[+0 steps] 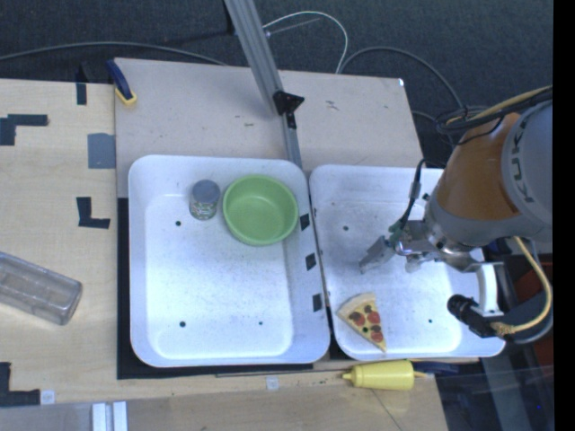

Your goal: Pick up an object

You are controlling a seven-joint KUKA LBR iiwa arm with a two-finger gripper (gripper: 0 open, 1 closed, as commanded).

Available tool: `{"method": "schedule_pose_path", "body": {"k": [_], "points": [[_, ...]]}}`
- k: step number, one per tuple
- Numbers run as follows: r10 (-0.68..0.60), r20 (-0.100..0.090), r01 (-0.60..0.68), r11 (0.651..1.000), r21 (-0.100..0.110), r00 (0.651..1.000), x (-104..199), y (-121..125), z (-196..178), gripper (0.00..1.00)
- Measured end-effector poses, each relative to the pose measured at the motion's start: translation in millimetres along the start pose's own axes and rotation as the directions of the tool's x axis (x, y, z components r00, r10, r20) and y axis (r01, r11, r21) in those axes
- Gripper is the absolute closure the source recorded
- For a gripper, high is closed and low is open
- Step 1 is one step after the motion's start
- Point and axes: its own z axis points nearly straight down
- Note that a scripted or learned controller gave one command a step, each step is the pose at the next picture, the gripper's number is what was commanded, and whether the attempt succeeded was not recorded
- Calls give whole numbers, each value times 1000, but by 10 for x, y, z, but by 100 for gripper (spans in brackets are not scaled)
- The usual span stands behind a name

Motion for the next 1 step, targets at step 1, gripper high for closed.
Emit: {"method": "schedule_pose_path", "body": {"k": [1], "points": [[0, -1, 0, 1000, 1, 1000, 31, 11, 442, 0]]}}
